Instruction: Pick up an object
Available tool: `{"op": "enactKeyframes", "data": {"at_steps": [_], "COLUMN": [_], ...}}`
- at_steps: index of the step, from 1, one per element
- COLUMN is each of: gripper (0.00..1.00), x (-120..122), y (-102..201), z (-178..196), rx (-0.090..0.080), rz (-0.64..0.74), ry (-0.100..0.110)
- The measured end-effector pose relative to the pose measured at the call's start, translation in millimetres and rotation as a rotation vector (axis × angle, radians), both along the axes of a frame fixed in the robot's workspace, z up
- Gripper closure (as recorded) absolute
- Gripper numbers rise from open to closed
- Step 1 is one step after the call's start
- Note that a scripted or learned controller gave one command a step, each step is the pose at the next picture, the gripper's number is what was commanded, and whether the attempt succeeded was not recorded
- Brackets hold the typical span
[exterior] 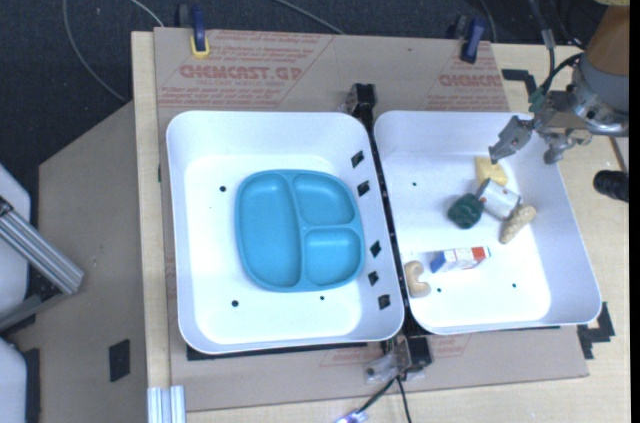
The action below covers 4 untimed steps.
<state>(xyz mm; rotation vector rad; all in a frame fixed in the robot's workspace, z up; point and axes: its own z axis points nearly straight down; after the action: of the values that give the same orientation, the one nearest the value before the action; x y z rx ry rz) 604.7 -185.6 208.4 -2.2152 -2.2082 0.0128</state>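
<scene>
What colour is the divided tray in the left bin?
Light blue; the tray shows in the camera view.

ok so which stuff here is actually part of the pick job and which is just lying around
Part of the job:
- two-finger gripper, above the right white bin
- dark green lump
- pale yellow block
- white cylinder
- tan peanut-shaped piece
- red, white and blue tube
- small beige curl

Lying about:
- blue three-section plastic plate in the left white bin
- blue clamps
</scene>
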Motion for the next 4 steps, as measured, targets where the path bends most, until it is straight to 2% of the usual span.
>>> {"op": "enactKeyframes", "data": {"at_steps": [1,2,4], "gripper": [0.0,0.0,0.0], "x": [3.0,1.2,8.7], "y": [0.7,-9.2,-5.9], "z": [9.0,-42.4,-125.2], "rx": [-0.003,-0.002,-0.002], "rz": [0.004,0.003,0.005], "ry": [-0.015,-0.01,-0.011]}}
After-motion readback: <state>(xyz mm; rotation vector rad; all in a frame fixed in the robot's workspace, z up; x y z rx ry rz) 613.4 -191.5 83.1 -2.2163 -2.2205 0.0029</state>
